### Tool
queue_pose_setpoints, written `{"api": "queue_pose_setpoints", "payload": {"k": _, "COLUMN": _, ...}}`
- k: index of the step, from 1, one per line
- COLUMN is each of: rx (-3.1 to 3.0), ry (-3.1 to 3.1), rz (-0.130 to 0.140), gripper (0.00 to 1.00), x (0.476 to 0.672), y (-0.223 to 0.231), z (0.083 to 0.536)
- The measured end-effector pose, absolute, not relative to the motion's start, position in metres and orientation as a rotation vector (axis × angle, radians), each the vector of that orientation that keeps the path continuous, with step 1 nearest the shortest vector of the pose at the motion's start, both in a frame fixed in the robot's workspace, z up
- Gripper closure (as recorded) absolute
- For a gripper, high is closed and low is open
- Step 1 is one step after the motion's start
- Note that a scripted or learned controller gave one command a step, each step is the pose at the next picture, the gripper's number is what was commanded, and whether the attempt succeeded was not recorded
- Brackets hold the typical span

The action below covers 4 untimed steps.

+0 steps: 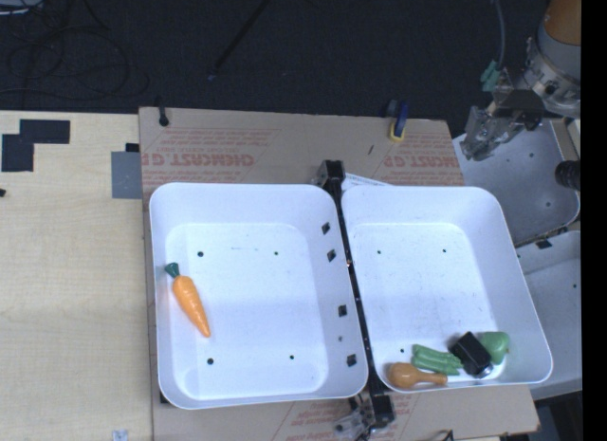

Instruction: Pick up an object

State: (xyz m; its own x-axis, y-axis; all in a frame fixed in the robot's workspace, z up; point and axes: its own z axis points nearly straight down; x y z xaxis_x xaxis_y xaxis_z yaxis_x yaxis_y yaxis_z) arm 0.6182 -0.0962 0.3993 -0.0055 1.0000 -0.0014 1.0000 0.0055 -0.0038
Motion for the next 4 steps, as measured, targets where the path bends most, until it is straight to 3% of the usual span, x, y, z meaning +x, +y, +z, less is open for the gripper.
{"api": "queue_pose_setpoints", "payload": {"k": 1, "rx": -2.215, "ry": -2.24, "rz": -0.017, "gripper": 1.0, "x": 0.632, "y": 0.001, "z": 0.542}}
{"api": "queue_pose_setpoints", "payload": {"k": 2, "rx": -2.213, "ry": -2.214, "rz": 0.018, "gripper": 1.0, "x": 0.643, "y": 0.0, "z": 0.414}}
{"api": "queue_pose_setpoints", "payload": {"k": 3, "rx": -2.221, "ry": -2.213, "rz": 0.013, "gripper": 1.0, "x": 0.643, "y": -0.042, "z": 0.308}}
{"api": "queue_pose_setpoints", "payload": {"k": 4, "rx": -2.224, "ry": -2.22, "rz": 0.002, "gripper": 1.0, "x": 0.638, "y": -0.087, "z": 0.338}}
